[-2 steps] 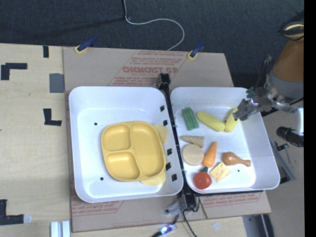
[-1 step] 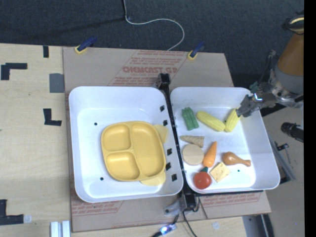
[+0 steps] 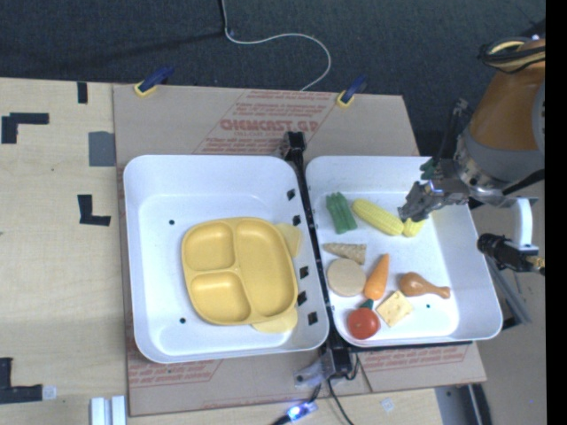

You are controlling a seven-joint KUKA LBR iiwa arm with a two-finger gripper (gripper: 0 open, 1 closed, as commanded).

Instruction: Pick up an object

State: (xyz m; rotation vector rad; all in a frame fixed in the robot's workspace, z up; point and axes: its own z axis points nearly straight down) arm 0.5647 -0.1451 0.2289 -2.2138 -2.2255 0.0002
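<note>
Reaching in from the right, my arm [image 3: 507, 122] slants down over the right bin [image 3: 461, 264], its orange band high near the frame edge and the tool [image 3: 416, 206] low at the bin's upper right. I cannot tell whether the tool is spread or pressed together; its dark tip sits right at the yellow corn cob [image 3: 383, 219], at the cob's right end, and I see nothing clearly pinched. Left of the cob lies a green vegetable [image 3: 340, 212], near the divider between bins. Below are a bread wedge [image 3: 347, 252], round biscuit [image 3: 345, 278], carrot [image 3: 378, 275], drumstick [image 3: 422, 285], cheese [image 3: 393, 309] and tomato [image 3: 362, 323], crowded together. Bare white floor stays open along the right wall. The left bin [image 3: 151, 237] holds a yellow divided tray [image 3: 239, 268].
</note>
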